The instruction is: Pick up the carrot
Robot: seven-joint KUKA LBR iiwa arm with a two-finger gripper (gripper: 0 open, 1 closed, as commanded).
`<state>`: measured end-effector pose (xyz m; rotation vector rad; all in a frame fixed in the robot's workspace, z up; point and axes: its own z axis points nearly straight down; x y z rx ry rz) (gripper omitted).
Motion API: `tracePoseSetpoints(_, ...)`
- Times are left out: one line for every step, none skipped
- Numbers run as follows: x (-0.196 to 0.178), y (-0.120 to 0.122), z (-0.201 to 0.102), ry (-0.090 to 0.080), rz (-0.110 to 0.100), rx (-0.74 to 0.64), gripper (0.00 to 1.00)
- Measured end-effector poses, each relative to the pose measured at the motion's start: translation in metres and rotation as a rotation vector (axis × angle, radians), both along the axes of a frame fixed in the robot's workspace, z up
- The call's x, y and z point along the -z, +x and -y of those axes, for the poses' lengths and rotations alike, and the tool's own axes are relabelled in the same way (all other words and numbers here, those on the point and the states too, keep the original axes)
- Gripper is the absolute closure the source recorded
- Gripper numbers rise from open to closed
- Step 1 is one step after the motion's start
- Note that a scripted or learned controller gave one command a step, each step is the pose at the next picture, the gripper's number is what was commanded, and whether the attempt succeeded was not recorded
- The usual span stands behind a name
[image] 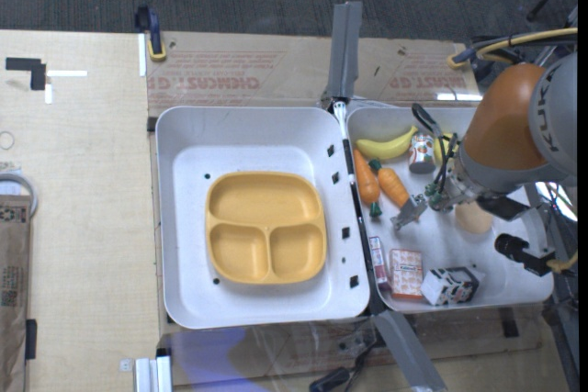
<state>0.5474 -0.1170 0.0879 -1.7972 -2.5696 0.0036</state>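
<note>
Nearest the lower edge of the frame, the right bin (514, 294) carries a small black-and-white carton (450, 285) and, left of it, a red-printed packet (405, 271); one of each.

Above them, at right of centre, the gripper (411, 212) hangs low over the bin floor, its grey tip pointing lower left. Nothing lies between its fingers, and whether they are spread or closed I cannot tell.

Two carrots lie just up and left of that tip: a smaller carrot (393, 185) close beside it, and a longer carrot (367, 181) against the bin's left wall, green stems showing.

I judge this the approach step: no carrot is held or lifted. The next move calls for shifting up-left over the nearer carrot, lining up across its narrow body, and descending.

Farther up sit one banana (386, 145) and one small jar-like item (422, 152).

In the left bin (184, 216), centre frame, rests one yellow divided plate (266, 228) with three compartments.
</note>
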Motion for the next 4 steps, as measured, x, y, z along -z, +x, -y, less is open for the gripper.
tracePoseSetpoints(-0.005,0.000,0.001,0.002,-0.005,0.004,1.00)
tracePoseSetpoints(-0.120,-0.026,-0.058,-0.003,0.001,0.206,1.00)
tracePoseSetpoints(-0.173,-0.068,-0.068,-0.004,0.001,0.057,1.00)
tracePoseSetpoints(-0.111,-0.069,-0.052,0.000,-0.002,-0.160,1.00)
